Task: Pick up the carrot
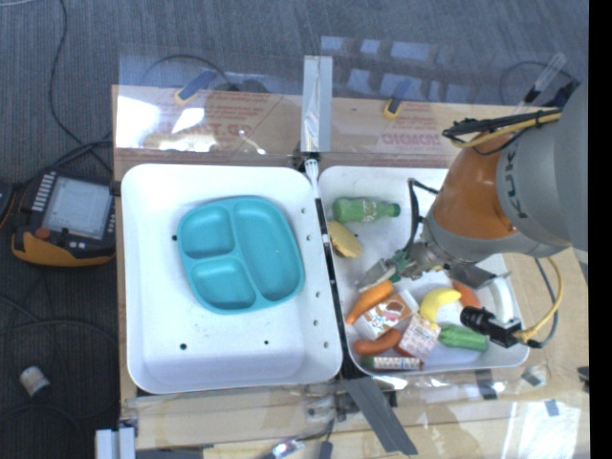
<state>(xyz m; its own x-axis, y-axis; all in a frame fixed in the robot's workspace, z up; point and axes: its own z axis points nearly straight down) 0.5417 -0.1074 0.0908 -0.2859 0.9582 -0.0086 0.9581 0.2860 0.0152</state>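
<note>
Carrot (370, 301) lies crowded by lemon (440, 303) and packets (397, 331); jaws' state cannot be told.

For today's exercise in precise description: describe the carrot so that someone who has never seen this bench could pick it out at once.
Look in the right-hand white bin, the one crowded with toy food, not the one that holds the blue plate. Near its left wall, just below the gripper, lies the carrot, slanting. It is the long tapered orange piece, unlike the round yellow lemon beside it.

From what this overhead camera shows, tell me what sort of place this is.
Probably a robotics lab test bench, not a kitchen: two white bins on a taped-up bench, toy food such as a carrot in one, loose cables on grey carpet, and a teach pendant.
</note>
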